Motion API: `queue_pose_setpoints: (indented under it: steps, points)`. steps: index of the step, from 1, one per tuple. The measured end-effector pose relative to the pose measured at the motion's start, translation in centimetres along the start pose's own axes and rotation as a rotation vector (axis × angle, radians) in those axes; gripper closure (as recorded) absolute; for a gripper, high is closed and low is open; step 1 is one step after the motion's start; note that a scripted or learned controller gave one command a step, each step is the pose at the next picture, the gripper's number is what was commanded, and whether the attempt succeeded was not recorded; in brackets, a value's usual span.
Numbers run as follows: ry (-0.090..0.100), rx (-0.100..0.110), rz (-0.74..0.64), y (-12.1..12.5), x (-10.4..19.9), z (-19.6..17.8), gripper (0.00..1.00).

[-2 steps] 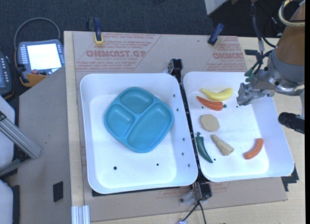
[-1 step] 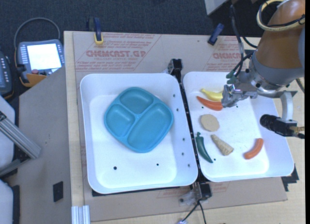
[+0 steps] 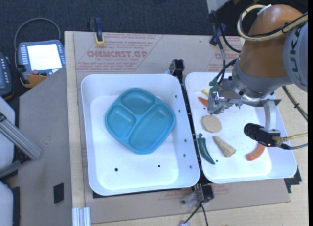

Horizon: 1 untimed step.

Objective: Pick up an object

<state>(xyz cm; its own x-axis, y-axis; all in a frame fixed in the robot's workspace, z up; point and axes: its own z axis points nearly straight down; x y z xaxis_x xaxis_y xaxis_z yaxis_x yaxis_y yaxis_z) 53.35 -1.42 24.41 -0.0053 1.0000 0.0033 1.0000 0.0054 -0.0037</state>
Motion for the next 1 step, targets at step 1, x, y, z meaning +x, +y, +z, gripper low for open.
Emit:
queue_pose_setpoints:
  steps: [1]
  points:
    - [-0.003, 0.000, 0.005, -1.31, 4.66, 1.04, 1.00]
